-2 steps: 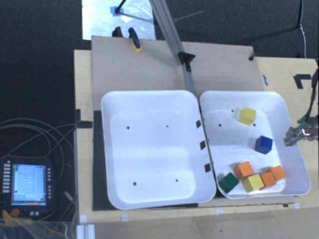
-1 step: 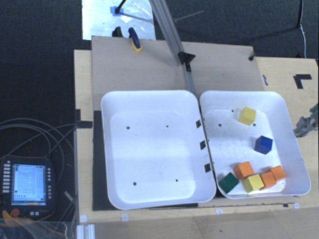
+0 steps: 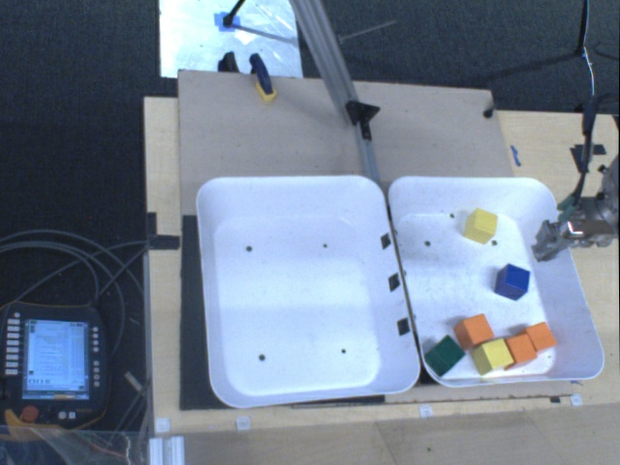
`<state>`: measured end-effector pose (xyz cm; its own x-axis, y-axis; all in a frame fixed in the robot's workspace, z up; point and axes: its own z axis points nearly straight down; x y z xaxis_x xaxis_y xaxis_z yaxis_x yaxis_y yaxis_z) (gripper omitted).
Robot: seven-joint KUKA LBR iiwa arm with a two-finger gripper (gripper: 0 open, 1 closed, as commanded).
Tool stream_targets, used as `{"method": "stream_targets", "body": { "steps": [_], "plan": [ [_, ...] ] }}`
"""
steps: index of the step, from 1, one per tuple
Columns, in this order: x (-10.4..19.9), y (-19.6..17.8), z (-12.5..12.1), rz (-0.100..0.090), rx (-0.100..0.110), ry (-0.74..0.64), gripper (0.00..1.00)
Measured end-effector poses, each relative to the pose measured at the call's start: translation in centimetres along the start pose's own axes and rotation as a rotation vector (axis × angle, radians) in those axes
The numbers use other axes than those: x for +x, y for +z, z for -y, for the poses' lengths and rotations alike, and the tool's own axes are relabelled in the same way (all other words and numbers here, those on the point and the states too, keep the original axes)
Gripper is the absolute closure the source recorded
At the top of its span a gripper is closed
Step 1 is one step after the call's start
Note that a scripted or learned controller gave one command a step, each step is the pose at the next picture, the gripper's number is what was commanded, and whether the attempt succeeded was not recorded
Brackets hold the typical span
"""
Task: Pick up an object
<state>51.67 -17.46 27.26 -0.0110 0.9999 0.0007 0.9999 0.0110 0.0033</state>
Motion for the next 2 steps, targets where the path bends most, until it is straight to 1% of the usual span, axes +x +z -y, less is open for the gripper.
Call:
{"method": "stream_targets", "body": {
  "steps": [2],
  "plan": [
    [9.3,-0.9,-4.0,0.000,-0.002,0.000,1.00]
  ]
}}
